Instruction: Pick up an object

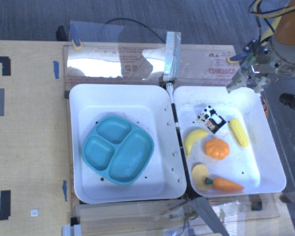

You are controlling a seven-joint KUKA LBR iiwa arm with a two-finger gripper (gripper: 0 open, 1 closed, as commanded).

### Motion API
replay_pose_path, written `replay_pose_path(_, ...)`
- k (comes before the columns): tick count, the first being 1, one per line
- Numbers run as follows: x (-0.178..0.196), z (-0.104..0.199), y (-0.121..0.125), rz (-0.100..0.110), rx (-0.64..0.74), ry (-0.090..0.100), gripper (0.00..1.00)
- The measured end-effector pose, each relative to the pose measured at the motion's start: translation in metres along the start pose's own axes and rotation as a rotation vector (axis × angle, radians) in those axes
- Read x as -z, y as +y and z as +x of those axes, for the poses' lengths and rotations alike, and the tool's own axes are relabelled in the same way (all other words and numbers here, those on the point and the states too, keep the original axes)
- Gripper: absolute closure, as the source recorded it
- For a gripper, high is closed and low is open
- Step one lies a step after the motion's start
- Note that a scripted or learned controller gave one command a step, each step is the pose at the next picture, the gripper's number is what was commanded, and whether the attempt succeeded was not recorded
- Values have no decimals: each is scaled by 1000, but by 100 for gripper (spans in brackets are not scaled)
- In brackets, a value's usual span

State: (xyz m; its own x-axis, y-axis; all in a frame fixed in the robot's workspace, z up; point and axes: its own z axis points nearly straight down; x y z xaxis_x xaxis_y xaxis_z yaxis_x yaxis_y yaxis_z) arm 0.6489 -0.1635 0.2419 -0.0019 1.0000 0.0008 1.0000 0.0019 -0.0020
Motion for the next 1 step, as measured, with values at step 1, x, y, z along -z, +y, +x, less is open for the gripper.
replay_pose_path(1,64,0,5,-10,-98,-3,0)
